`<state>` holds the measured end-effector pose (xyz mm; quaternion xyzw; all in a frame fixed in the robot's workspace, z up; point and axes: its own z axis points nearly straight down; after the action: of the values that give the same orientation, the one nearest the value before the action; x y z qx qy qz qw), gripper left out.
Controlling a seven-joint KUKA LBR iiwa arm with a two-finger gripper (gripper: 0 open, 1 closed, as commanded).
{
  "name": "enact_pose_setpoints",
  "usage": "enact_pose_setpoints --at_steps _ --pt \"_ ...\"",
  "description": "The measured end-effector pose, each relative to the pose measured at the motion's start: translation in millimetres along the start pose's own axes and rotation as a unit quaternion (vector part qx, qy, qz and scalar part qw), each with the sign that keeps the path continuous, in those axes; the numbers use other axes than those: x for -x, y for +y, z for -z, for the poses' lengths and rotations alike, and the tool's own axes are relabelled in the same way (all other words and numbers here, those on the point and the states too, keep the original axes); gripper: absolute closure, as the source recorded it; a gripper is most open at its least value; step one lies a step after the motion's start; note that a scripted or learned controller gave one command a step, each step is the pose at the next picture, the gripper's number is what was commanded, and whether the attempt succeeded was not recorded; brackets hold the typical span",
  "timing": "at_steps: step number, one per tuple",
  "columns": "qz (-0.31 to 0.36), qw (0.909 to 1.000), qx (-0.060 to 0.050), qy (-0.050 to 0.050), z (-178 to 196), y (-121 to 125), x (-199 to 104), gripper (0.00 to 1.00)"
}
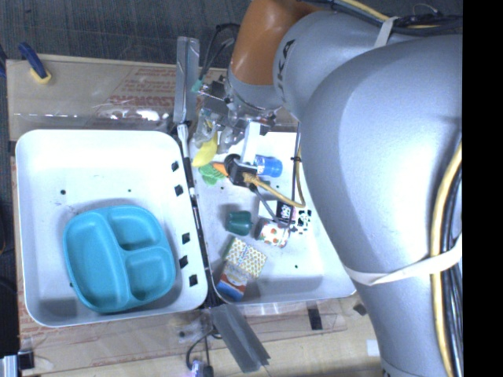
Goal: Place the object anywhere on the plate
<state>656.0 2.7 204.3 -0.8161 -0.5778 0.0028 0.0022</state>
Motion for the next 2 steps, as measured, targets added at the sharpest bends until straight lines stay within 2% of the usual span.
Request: enact_pose_setpoints --at_steps 1,2 --pt "-0.067 0.9978 -0.001 0.000 -14 -11 -32 1.00" --pt "0.017 0.9999 0.003 0.001 53 10 27 1.00"
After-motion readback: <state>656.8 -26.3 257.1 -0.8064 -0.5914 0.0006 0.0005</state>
